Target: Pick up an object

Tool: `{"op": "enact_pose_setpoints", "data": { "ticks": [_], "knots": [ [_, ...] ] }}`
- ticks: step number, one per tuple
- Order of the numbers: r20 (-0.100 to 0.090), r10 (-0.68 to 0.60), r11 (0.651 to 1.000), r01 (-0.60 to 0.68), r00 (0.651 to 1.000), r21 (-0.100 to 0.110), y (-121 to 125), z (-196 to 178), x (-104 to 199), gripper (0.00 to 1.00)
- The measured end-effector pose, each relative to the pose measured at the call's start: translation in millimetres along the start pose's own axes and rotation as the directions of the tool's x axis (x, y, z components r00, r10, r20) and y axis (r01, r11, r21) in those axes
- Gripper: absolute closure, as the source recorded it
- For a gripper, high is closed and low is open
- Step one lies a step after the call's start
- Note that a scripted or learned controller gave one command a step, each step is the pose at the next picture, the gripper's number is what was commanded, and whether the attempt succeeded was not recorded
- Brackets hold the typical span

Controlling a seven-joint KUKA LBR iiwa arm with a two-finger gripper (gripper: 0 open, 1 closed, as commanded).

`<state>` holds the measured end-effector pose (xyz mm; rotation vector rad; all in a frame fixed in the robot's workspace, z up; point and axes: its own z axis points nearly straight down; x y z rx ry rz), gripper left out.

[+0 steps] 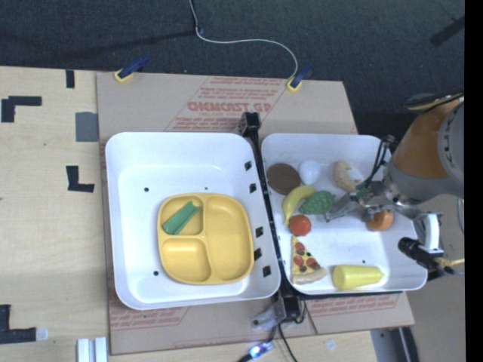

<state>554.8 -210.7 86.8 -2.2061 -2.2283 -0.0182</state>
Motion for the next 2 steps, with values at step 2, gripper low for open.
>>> {"op": "enact_pose_setpoints", "data": {
  "ticks": [2],
  "knots": [
    [0.014,0.008,1.000,-0.008,1.000,-0.001,0.7,-73.6,-0.2,1.00]
  ]
}}
